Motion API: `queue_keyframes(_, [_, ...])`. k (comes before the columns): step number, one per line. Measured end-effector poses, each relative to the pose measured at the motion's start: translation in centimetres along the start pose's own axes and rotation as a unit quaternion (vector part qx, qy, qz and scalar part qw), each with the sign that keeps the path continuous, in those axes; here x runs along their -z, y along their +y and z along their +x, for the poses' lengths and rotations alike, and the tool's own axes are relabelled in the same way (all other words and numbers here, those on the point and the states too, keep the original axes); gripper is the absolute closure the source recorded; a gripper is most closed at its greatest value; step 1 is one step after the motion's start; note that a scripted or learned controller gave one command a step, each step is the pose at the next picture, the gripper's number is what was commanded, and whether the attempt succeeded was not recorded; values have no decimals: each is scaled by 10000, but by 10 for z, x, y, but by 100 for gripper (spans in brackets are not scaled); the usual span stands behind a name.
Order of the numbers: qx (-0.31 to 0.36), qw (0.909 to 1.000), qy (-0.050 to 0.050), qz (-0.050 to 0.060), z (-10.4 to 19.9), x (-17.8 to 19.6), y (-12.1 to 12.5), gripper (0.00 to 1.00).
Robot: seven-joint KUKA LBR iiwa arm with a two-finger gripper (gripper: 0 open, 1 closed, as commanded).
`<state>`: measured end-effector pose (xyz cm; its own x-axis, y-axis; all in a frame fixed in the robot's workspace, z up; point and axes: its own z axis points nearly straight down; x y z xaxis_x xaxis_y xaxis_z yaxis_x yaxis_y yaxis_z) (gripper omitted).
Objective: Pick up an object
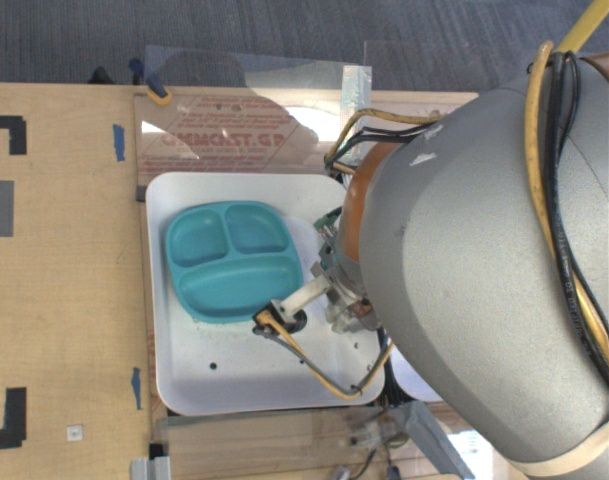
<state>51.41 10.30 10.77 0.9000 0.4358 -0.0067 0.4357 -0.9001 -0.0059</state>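
A teal divided plate [231, 259] with three compartments lies flat in the left part of the white bin [224, 383]. My arm reaches in from the right and its big grey body covers the bin's right side. The gripper [342, 303] hangs low over the bin just right of the plate's right edge, mostly hidden under the wrist. Nothing shows between it and the plate.
A brown cardboard sheet [59, 268] with black marks and blue tape covers the bench to the left of the bin. A clear plastic sheet with red print [229, 133] lies behind the bin. A small dark speck [213, 367] sits on the bin floor near the front.
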Motion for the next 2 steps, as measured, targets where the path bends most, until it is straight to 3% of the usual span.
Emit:
queue_keyframes(1, [-1241, 9922, 104, -23, -1, -17, -68, 100])
queue_keyframes(2, [507, 9987, -26, -49, 37, -18, -105, 100])
